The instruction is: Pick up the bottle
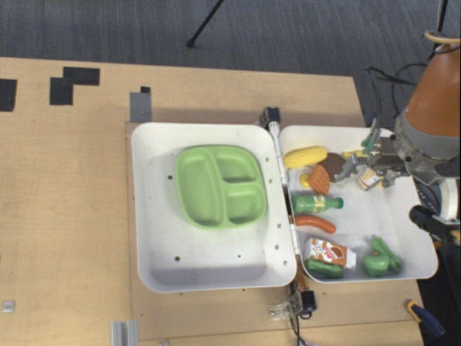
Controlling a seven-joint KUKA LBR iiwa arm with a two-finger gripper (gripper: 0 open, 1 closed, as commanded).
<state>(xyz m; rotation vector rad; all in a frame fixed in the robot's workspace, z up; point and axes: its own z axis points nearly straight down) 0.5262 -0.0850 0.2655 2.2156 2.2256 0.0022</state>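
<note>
Camera view looks down on two shallow white bins set side by side on a wooden bench. At 9 o'clock, the left bin holds a pale green divided plate, lying flat in its upper middle part. At 3 o'clock, the right bin holds a scatter of toy food. A yellow corn cob lies at the bin's 11 o'clock corner, with an orange, ridged piece just below it. A red sausage lies left of the bin's centre. A small carton with a red picture sits at the bin's 7 o'clock, a green pickle touching its lower edge. A green pepper-like piece sits at 5 o'clock.

The bottle lies on its side against the bin's left wall, between the orange piece and the sausage. It is green with a yellow label band and a pale cap pointing toward 3 o'clock.

The gripper hangs over the bin's 1 o'clock area, well apart from the bottle; whether it is spread or pressed together I cannot tell.
</note>
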